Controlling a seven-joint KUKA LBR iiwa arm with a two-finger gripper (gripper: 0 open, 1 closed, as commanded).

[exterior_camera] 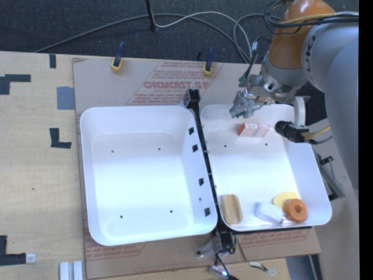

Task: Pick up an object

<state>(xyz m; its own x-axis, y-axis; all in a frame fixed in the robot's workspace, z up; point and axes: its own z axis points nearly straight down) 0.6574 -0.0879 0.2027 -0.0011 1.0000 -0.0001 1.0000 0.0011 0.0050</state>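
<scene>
We see two white bins side by side on the surface (35,156), which is pale wood with a cardboard sheet (163,83) under the bins. The left bin (87,127) and the right bin (317,185) meet along a black divider (201,162) running near to far.

The arm (315,34) comes in from the right, its orange band above the wrist. The tool (242,107) hangs over the far left part of the right bin, close to that bin's far rim. We cannot tell how far its fingers are spread, and nothing shows between them.

Just to the right and a little nearer than the tool lies a small red and white box (253,130) on the bin floor, apart from the tool.

At the near end of the right bin lie four more things: a tan block (231,208) beside the divider, a white piece (268,213) to its right, an orange ring (296,210) near the corner, and a yellow disc (284,199) touching the ring on its far side.

Two blue and yellow clamps (119,57) grip the cardboard's far edge, and cables (192,19) trail across the dark floor beyond.
</scene>
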